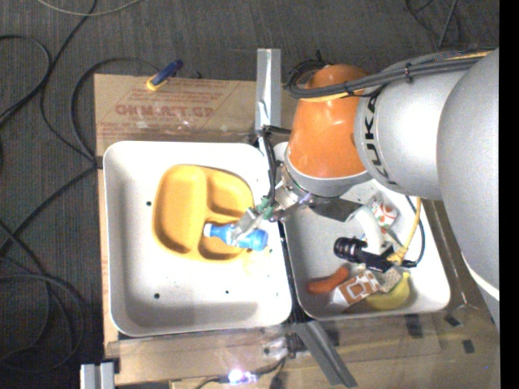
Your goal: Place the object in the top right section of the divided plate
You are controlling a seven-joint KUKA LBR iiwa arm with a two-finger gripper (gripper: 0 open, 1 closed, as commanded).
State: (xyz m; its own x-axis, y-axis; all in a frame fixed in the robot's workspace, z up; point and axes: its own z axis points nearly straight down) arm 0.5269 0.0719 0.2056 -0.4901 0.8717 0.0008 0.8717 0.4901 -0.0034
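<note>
Fingers point(261, 217) of the grey arm point(422, 96) hang over the right edge of the yellow divided plate point(182, 197), which sits in the left white bin point(130, 298). A small blue and white object point(237, 235) lies right at the tips, its long side running left to right across the plate's lower right part. I cannot tell if the tips pinch it or just touch it. The top right section point(229, 191) is just above it in the view, so the move looks short. The arm hides part of the right bin point(312, 254), and the tips are blurry.
</note>
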